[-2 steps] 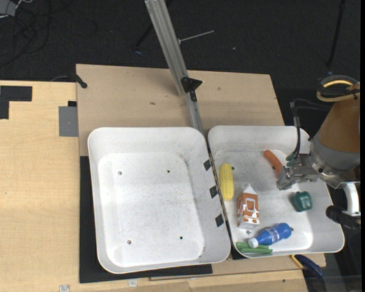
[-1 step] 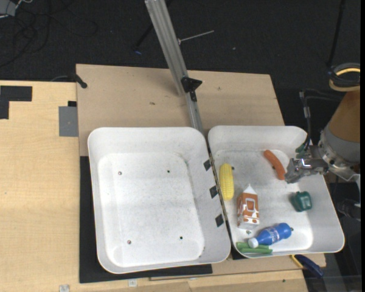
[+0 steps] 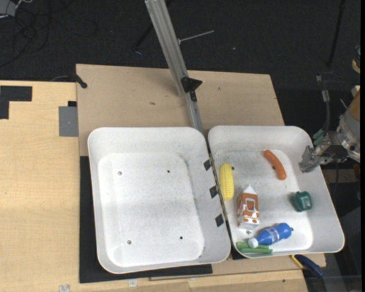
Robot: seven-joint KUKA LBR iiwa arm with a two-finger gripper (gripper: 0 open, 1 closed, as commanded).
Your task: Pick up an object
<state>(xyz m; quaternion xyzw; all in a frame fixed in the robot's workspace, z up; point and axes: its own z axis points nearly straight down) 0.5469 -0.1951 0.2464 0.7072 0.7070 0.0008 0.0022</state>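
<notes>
Two shallow white bins sit side by side on a tan tabletop [image 3: 243, 96], seen from above at a slant. The left bin [image 3: 109, 145] shows bare white floor with a few small dark dots. The right bin [image 3: 255, 135] holds six small things. A yellow corn cob [image 3: 226, 181] lies lengthwise near the bin's left edge. An orange sausage [image 3: 275, 163] lies slanted towards the far right corner. A small orange and white carton [image 3: 248, 206] lies near the middle, just right of the corn. A dark green block [image 3: 302, 201] sits near the right edge. A blue bottle [image 3: 272, 235] with a white cap lies on its side along the near edge, and a green strip [image 3: 254, 248] rests just beside it at the near left corner. The end effector [image 3: 310, 159] hangs at the right bin's right edge, above the rim and apart from every object; whether it is released or clenched cannot be told, and nothing is seen in it. A grey metal rail [image 3: 170, 47] slants down to where the bins meet.
</notes>
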